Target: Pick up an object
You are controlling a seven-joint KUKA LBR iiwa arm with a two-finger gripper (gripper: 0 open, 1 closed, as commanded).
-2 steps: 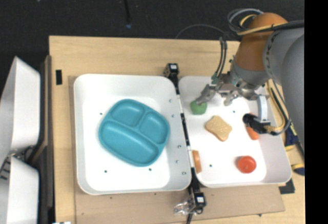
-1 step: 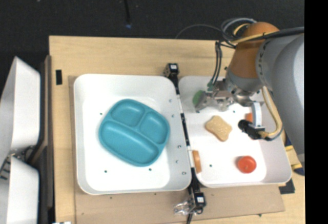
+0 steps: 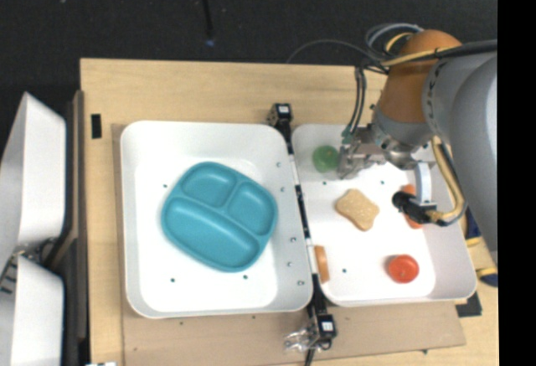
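Observation:
In the right bin (image 3: 368, 285) lie a green round object (image 3: 325, 158) at the back left, a tan bread-like piece (image 3: 358, 209) in the middle, a red round object (image 3: 403, 269) at the front right and an orange piece (image 3: 321, 262) against the left wall. My gripper (image 3: 354, 160) hangs over the back of that bin, just right of the green object and behind the tan piece. Another orange object (image 3: 411, 212) shows partly behind the arm's cabling at the right side.
The left bin (image 3: 142, 280) bears a teal sectioned plate (image 3: 219, 215). The grey arm with its orange band (image 3: 419, 75) covers the right bin's back right corner. Black clips (image 3: 280, 114) sit where the bins meet.

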